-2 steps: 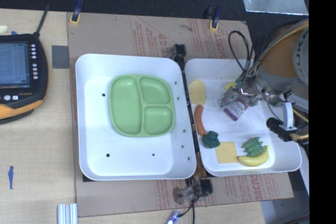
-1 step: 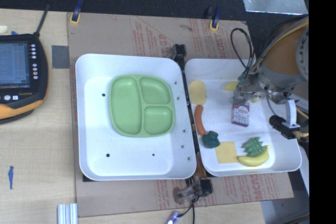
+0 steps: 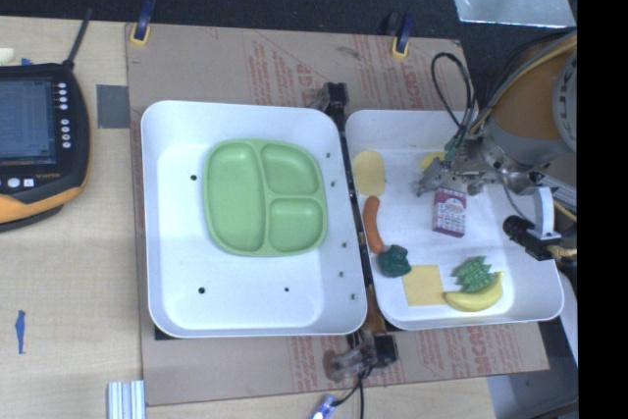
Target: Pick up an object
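While its label stays illegible, carton [image 3: 449,212] lies flat.

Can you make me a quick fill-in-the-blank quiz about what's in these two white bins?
1. The green divided plate lies in the ____ bin.
2. The plate has ____ compartments.
3. The banana lies in the right bin, at the edge ____ the camera.
4. The small box with red on it lies just below the ____, as the camera sees it.

Missing words: left; three; nearest; tool
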Robot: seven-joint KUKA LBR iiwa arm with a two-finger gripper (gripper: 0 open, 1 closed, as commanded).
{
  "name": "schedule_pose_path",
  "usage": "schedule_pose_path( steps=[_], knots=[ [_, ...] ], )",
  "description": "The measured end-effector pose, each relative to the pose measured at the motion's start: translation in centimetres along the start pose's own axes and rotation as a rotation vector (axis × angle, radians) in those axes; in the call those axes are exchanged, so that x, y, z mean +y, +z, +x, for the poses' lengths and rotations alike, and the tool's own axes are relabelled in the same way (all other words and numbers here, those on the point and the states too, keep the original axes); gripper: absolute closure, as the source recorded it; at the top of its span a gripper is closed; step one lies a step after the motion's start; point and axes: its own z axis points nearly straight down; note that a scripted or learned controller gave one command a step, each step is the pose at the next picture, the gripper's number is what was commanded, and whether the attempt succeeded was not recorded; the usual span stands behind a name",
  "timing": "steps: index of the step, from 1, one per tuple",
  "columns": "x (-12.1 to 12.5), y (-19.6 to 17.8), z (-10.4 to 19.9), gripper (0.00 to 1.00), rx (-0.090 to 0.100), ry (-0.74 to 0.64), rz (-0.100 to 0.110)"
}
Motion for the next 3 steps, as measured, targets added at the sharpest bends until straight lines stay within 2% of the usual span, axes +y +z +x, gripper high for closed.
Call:
schedule_pose_path(
  steps=[1,2,3],
  knots=[
    [-4.8,1.6,0.5,0.0,0.007,0.003,0.01],
    [-4.9,0.6,0.3,1.0,0.005,0.0,0.012],
    [0.3,-8.5,9.3,1.0,0.008,0.003,0.007]
  ],
)
